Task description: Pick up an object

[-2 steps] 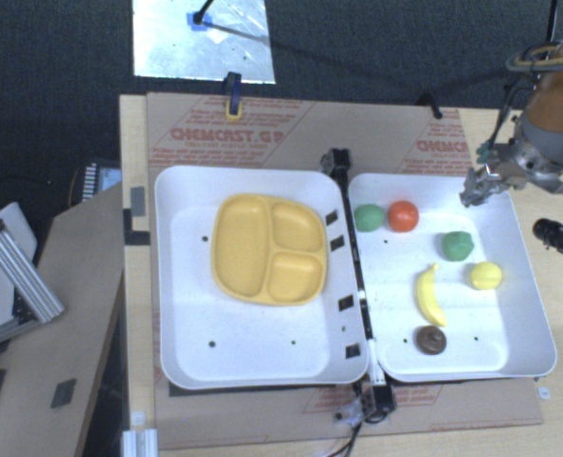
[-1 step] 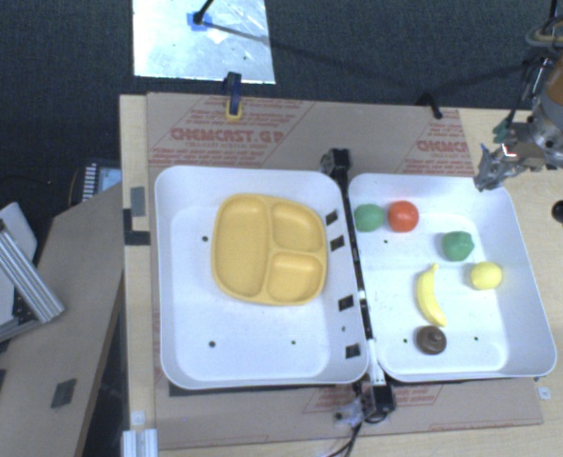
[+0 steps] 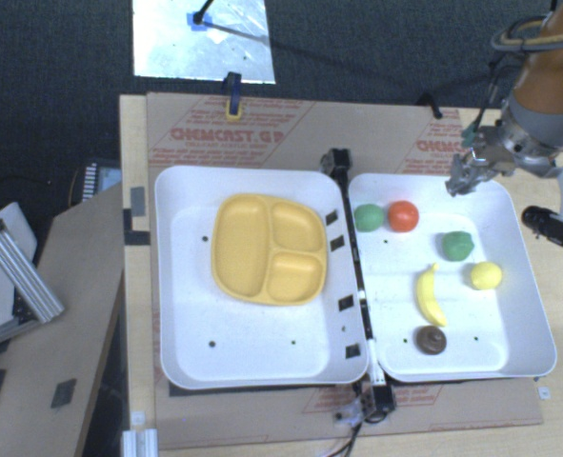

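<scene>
Brown donut (image 3: 432,340) nr front of right bin (image 3: 527,284); cardboard (image 3: 226,133) reads "CHEMCAST"; gripper (image 3: 461,181) at rim, finger state unclear.

A robotics lab or test cell. A bench (image 3: 262,122) topped with printed cardboard carries two white bins (image 3: 195,350) clipped side by side, with a grey-and-orange arm (image 3: 548,74) over its far right corner. Aluminium framing (image 3: 10,255) stands off its left edge, above dark carpet.
</scene>
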You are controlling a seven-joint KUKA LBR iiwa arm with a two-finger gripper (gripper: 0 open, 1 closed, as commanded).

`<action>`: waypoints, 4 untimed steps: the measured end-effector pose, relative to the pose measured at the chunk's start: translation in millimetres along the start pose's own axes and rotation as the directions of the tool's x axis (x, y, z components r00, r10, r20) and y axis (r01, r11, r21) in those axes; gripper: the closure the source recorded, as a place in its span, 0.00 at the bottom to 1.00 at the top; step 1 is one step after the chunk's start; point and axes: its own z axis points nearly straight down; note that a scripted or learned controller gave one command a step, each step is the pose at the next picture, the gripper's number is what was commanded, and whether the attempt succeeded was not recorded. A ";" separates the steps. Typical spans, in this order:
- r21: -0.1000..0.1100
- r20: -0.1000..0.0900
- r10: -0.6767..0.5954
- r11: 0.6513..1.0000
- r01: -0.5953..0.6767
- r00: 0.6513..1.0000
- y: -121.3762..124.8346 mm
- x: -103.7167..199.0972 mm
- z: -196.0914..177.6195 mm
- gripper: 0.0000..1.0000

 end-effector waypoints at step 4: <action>0.003 -0.001 0.000 1.000 0.000 1.000 -40.1 216.3 18.4 1.00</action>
